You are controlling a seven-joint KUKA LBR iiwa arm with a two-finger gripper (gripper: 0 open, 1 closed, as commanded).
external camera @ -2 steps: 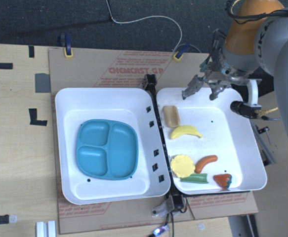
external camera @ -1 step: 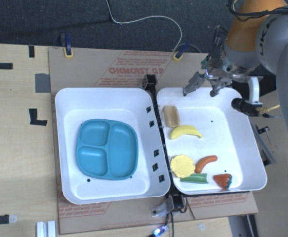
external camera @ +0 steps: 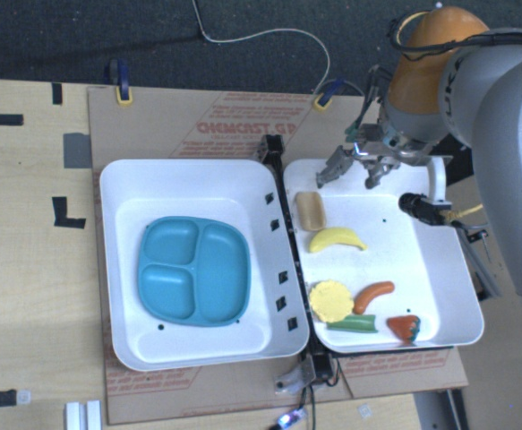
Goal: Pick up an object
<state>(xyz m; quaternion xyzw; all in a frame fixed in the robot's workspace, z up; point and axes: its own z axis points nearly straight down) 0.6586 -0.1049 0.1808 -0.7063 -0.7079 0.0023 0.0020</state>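
The right bin (external camera: 440, 267) holds several toy foods: a tan bread piece (external camera: 310, 210), a yellow banana (external camera: 336, 239), a round yellow item (external camera: 330, 301), an orange sausage (external camera: 373, 296), a green bean (external camera: 351, 325) and a red pepper (external camera: 404, 328). My gripper (external camera: 351, 172) hangs open above the bin's far edge, up and to the right of the bread. Nothing sits between its two fingers.
The left bin (external camera: 117, 240) carries a blue divided plate (external camera: 194, 270). Black clips (external camera: 272, 148) line the seam between the bins. A white cable (external camera: 261, 36) runs across the dark floor behind the cardboard base (external camera: 234, 124). The grey arm (external camera: 493, 106) fills the upper right.
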